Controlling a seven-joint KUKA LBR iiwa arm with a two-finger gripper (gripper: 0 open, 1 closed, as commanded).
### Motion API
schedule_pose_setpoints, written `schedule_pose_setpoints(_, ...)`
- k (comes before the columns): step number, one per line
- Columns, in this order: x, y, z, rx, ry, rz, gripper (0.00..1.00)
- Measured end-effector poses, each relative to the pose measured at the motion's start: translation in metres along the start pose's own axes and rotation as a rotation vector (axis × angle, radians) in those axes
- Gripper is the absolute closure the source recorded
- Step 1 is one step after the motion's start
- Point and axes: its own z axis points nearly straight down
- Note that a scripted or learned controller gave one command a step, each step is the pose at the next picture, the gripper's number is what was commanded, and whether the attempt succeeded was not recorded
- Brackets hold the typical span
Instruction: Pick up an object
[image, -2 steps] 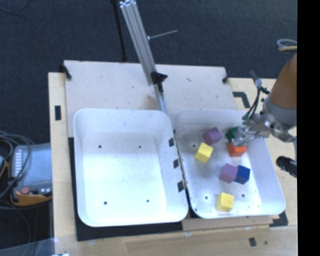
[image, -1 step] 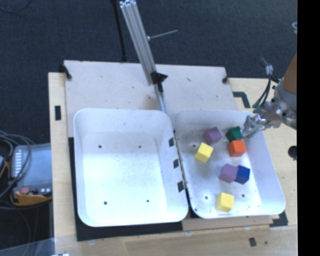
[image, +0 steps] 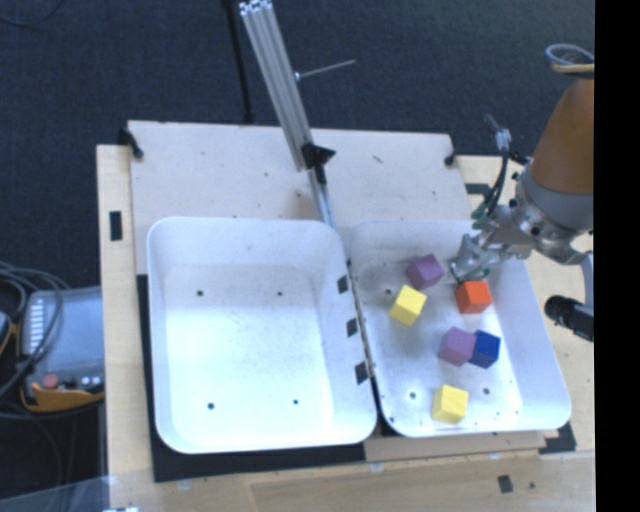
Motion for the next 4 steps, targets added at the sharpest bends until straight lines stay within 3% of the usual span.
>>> schedule_pose_setpoints(2, 0.102, -0.007, 0.026, 0.002, 0.001, -0.001, 1.0)
schedule_pose_setpoints(3, 0.157, -0.016, 0.022, 0.003, 0.002, -0.001, 1.0)
schedule_pose_setpoints(4, 0.208, -0.035, 0.022, 0.004, 0.001, -0.001, 1.0)
